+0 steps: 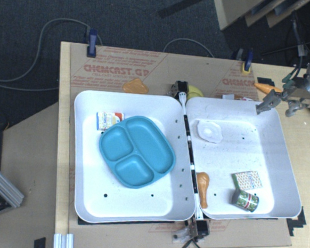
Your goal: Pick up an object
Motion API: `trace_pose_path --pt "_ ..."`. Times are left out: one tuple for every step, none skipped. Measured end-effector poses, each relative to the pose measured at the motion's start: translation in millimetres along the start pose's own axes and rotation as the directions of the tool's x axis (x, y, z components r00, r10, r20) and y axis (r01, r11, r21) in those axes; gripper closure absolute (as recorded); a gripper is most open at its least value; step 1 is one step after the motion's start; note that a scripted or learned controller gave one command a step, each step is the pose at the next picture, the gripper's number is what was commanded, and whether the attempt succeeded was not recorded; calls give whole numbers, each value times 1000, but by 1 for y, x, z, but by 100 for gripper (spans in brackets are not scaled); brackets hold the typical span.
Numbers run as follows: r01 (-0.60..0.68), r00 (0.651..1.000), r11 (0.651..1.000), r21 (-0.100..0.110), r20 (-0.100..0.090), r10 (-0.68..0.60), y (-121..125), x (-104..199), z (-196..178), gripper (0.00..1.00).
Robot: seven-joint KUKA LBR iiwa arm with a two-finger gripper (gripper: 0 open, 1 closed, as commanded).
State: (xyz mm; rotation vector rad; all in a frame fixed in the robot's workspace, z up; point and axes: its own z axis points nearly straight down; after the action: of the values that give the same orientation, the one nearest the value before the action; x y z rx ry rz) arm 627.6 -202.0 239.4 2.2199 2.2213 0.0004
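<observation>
The two-finger gripper (pixel 278 102), fingers seen spread apart with nothing between them, is placed above the far right corner of the right-hand shallow white plastic bin (pixel 280 157). The small green and red can (pixel 244 200), taken as the likeliest object, lies on its side well apart from the gripper toward the bin's near edge, touching a patterned green square packet (pixel 247 180). Bare white floor is left around the pair, an orange drumstick-shaped toy (pixel 202 187) being set at the bin's left wall
</observation>
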Motion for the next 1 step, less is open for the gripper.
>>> trace_pose_path --pt "-3 1000 1000 15 -8 3 -43 -18 137 0"
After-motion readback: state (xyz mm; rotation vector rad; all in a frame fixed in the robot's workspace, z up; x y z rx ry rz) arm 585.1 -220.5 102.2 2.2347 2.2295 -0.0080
